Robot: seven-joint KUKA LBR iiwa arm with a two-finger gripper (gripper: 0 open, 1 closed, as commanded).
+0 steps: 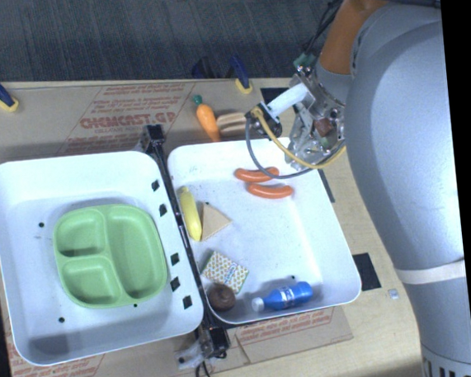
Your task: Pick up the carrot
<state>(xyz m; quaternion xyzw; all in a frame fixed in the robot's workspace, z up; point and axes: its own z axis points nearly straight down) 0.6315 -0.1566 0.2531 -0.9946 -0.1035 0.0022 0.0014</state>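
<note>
Bulky grey arm (409, 183), orange wrist band (344, 40), looping yellow cable (286, 150)

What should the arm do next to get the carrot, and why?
Probably shift the gripper toward the view's left and a little up. The carrot lies outside the right bin, on the cardboard just beyond its far rim, beside a bun-like piece, while the gripper hangs over that bin's far right corner.

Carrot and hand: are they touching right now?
Apart. The camera view shows the carrot lying on the cardboard behind the right bin, with bare cardboard and a tan object between it and the hand.
</note>
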